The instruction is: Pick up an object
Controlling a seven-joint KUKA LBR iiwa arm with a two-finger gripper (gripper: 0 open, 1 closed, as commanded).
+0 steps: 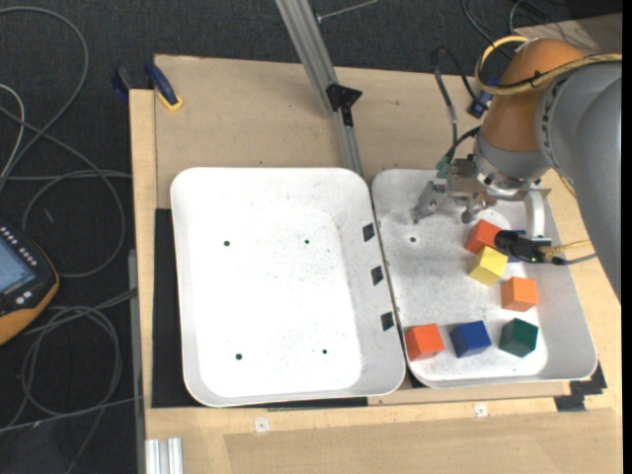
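Note:
My gripper [449,208] hangs over the far part of the right bin [573,358], open, with nothing between its fingers. Just right of it lies a red-orange block [483,235], with a yellow block [489,266] touching it on the near side. An orange block [519,292] sits a little nearer still. Along the bin's near edge stand an orange block [425,340], a blue block [470,338] and a green block [517,336] in a row.
The left bin [197,265] lies beside the right one, joined to it by small black clips [376,275]. A slanted metal pole [314,57] rises behind the bins. A blue and yellow clamp [163,85] grips the bench's far left corner.

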